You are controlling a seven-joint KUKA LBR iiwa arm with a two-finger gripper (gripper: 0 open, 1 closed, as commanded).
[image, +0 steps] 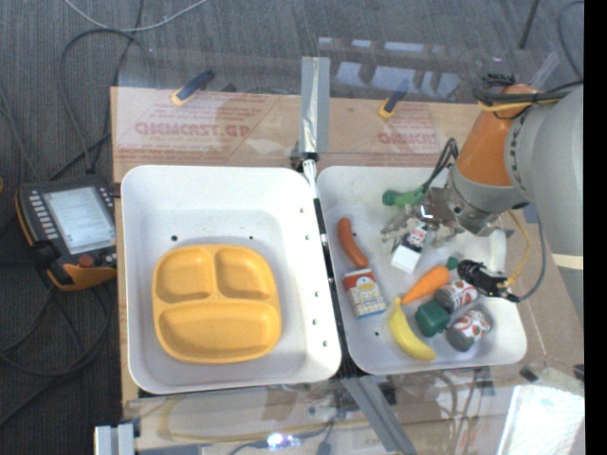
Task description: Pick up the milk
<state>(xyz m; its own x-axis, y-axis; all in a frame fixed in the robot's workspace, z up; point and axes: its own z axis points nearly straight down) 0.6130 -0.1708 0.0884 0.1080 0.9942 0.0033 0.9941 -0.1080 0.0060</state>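
While the gripper (414,227) hangs low in the right bin (512,349), we cannot tell its state. We note the boxy milk carton (364,292), red-topped, lying apart, beside the sausage (352,243).

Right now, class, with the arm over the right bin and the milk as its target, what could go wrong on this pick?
1. The gripper sits above a small white block, not the milk carton, which lies further left; it may close on the wrong item.
2. The hot dog, carrot and banana crowd the carton, so fingers could knock or catch a neighbour.
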